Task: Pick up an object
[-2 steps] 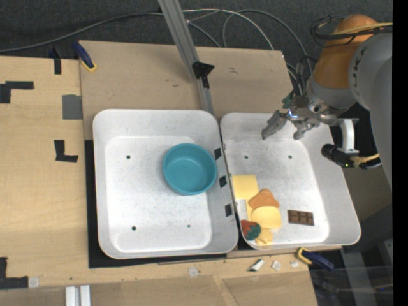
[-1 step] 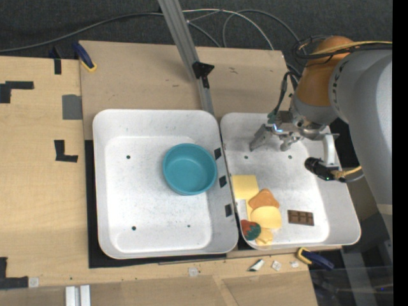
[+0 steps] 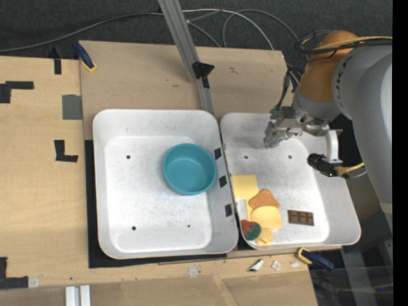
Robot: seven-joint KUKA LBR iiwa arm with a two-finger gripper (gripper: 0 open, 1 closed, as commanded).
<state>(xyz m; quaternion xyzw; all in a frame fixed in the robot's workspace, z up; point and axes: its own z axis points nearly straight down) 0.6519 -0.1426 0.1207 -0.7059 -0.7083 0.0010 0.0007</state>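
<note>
We look down on a wooden surface (image 3: 146, 75) carrying two white bins side by side. In the left bin (image 3: 115, 171) a blue bowl (image 3: 189, 169) sits upright, right of the bin's middle and near the wall it shares with its neighbour.

The right bin (image 3: 331, 231) holds a small heap along its near-left corner: a pale yellow square (image 3: 244, 185) lies flat, and just below it an orange piece (image 3: 262, 200) rests against a yellow piece (image 3: 268, 218). At the bottom of the heap we see a red and green lump (image 3: 250, 229), too small for us to identify. A brown chocolate bar (image 3: 300, 218) lies flat by itself, to the right of the heap and apart from it.

The arm (image 3: 357, 88) comes in from the right, its orange band (image 3: 325, 62) above the wrist. The gripper (image 3: 275, 136) hangs over the far part of the right bin, over bare white floor, well apart from the heap and the chocolate bar. We cannot tell how it is set, and we see no object at its tip.

Cables (image 3: 223, 21) trail across the dark floor beyond the surface, and a grey pole (image 3: 182, 34) slants up from between the bins.
</note>
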